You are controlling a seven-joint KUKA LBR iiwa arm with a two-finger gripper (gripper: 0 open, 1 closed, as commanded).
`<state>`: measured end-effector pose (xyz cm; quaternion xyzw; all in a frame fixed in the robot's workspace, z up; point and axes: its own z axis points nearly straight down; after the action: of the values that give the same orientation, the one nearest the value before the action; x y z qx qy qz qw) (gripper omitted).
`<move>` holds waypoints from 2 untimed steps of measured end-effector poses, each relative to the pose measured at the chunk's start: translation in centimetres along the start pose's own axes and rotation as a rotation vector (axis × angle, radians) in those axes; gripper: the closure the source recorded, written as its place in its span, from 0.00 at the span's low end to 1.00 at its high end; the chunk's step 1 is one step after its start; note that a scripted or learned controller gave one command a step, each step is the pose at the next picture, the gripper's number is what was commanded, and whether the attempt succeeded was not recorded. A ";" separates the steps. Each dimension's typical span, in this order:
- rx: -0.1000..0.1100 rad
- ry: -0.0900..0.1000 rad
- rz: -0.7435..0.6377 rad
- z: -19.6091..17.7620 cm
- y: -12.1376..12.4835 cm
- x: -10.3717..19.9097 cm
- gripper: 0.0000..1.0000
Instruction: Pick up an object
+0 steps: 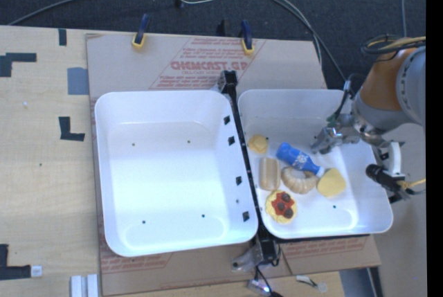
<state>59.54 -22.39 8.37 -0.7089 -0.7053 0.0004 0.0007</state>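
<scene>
The pale wooden bench point(34, 171) carries dark tape marks, and a brown printed cardboard sheet point(201, 64) lies over it, pinned at the far edge by two blue-and-yellow clamps point(141, 32). On the sheet sits the left shallow white plastic bin point(166, 174), smooth and glossy with rounded corners. Touching it along a black clipped seam is the right white plastic bin point(291, 105). Clustered in that bin's near half are a small yellow rounded lump point(258, 144), a tan bread-like slab point(268, 173), a round yellow tart with a red centre point(282, 206), a blue cylindrical bottle with a white label point(298, 157) lying on its side, a beige croissant-shaped piece point(299, 182) just below it, and a yellow lemon-shaped piece point(331, 183). The metal two-finger gripper point(331, 138) hangs just right of the bottle; I cannot tell its opening. Behind it rises the grey arm with an orange band point(387, 88).
</scene>
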 end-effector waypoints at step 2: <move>-0.004 0.000 -0.010 -7.9 -1.1 12.8 1.00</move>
<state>58.53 -9.60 16.33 -0.7052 -0.7090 -0.0012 -0.0006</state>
